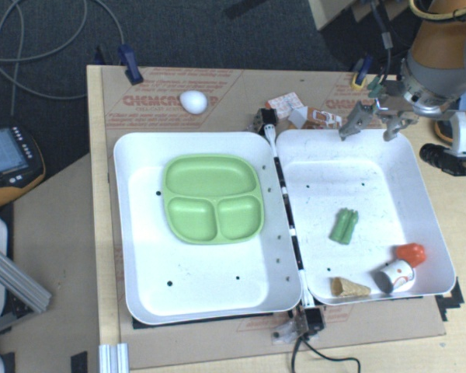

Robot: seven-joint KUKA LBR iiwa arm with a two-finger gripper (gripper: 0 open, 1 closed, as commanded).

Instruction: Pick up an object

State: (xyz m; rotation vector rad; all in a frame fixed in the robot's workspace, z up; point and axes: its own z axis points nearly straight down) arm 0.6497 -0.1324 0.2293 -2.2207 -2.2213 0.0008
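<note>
In the right bin (318, 179) lie a small green ridged object (343, 226) near the middle, a tan wedge (349, 287) at the front edge, and a white cup with an orange piece (401, 268) at the front right corner. My gripper (373, 124) hangs over the bin's far rim, open, its two dark fingers (355, 122) spread apart with nothing between them. It stands well behind the green object.
The left bin (140, 270) holds a green three-compartment plate (213, 197). A white egg-shaped object (193, 101) rests on the cardboard behind it. Small packets (295, 112) lie behind the seam between bins. Blue clamps (129, 63) grip the board's far edge.
</note>
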